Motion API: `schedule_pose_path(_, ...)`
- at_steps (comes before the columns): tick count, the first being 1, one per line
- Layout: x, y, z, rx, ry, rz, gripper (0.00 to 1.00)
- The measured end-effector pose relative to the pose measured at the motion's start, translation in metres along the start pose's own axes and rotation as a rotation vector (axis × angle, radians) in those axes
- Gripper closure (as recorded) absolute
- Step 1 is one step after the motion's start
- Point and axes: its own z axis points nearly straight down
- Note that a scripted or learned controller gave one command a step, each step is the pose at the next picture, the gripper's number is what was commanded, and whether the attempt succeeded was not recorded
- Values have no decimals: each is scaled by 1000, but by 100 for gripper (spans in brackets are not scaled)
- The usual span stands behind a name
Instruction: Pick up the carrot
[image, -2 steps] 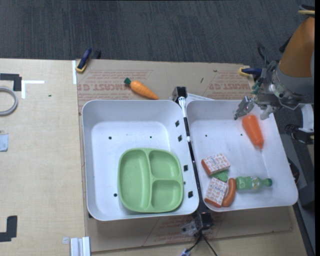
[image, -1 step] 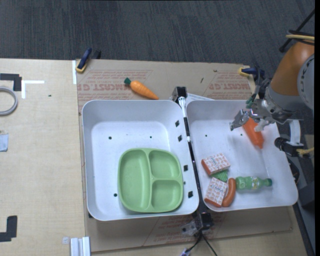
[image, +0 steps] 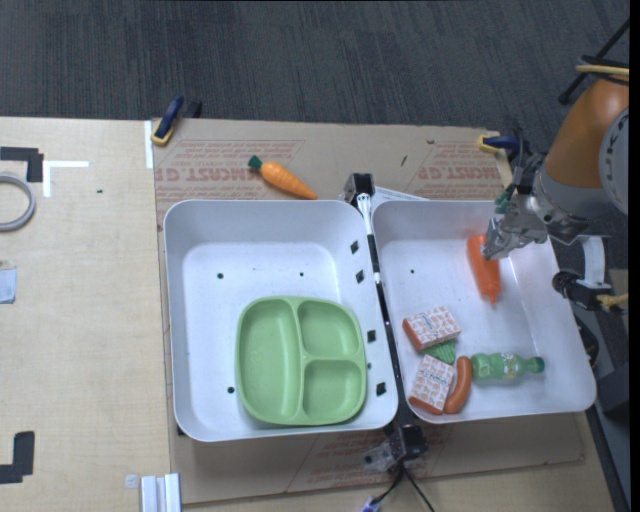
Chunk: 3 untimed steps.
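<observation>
An orange carrot (image: 485, 270) lies lengthwise in the back of the right bin (image: 570, 395), pointing toward the front. My gripper (image: 496, 246) is down over the carrot's upper right side, touching or just above it. A second carrot (image: 283, 178) with a green top lies on the cardboard behind the left bin, outside both bins.
The right bin also holds two small printed boxes (image: 432, 327) (image: 432, 381), a sausage (image: 459, 385) and a green bottle (image: 505, 367) near its front. A green divided plate (image: 300, 361) sits in the left bin (image: 190, 300). The right bin's far wall is close behind the gripper.
</observation>
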Motion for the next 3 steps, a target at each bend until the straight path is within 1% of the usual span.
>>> schedule_pose_path(1, 0, 0, 0, 1, 0, 0, 0)
schedule_pose_path(2, 60, -8, 2, 6, 2, 53, 0)
schedule_pose_path(3, 16, 26, -26, 2, 0, -35, 0)
